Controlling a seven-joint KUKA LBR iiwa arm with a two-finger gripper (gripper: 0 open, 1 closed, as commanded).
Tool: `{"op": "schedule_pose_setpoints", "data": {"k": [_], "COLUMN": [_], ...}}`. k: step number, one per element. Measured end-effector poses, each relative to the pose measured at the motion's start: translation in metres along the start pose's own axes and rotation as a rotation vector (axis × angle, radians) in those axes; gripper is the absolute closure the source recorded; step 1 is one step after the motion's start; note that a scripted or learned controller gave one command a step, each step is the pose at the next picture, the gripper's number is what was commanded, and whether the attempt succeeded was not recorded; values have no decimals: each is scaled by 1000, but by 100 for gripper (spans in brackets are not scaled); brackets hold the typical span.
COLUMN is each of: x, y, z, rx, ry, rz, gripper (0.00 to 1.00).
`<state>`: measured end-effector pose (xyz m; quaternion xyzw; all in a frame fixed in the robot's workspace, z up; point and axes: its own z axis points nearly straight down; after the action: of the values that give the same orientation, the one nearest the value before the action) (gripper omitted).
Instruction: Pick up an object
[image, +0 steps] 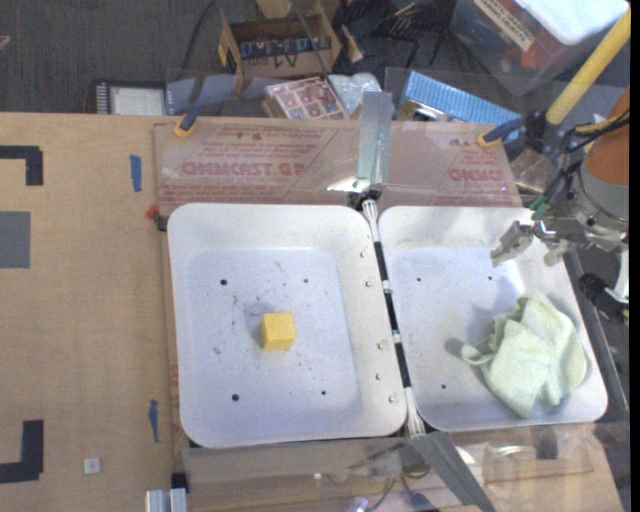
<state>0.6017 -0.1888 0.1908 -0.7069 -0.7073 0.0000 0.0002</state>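
Note:
A small yellow block (278, 331) lies near the middle of the left bin (200, 240). A crumpled pale green cloth (532, 352) sits in the right part of the right bin (440, 235). My gripper (530, 245) hangs over the right bin's far right edge, above and beyond the cloth, apart from it. Its two fingers (508, 243) are spread with nothing between them.
A metal divider strip (374, 150) runs up behind the seam between the bins. Clear plastic sheets (250, 165) lie behind both bins. Boxes and cables clutter the bench's far side. Brown cardboard (70, 300) covers the bench to the left.

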Motion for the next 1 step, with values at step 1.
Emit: {"op": "schedule_pose_setpoints", "data": {"k": [1], "x": [-8], "y": [-27], "z": [79], "rx": [0], "ry": [0], "rz": [-260], "gripper": [0]}}
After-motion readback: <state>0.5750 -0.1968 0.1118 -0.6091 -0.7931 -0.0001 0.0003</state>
